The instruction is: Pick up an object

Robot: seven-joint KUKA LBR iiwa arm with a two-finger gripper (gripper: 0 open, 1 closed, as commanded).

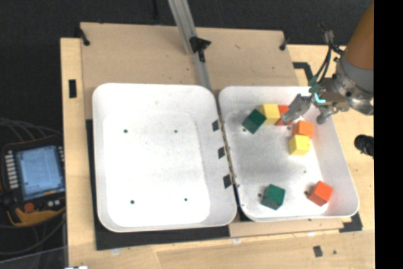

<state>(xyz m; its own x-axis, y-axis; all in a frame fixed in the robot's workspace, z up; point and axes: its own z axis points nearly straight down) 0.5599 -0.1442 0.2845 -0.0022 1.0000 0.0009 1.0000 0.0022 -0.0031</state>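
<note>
Over the right bin's (337, 154) far edge the pincer (312, 111) hangs with fingers spread and nothing between them; an orange block (304, 129) lies just below it toward the camera, touching a yellow block (299, 145), likely the nearest target

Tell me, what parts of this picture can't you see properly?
- The arm: cut off by the camera view's right side, so most of it is missing.
- The gripper: too blurry to tell how its fingers stand.
- A small red-orange thing beside the yellow block: partly hidden by the gripper, so its shape is unclear.
- The screen at left: too small to read.
</note>
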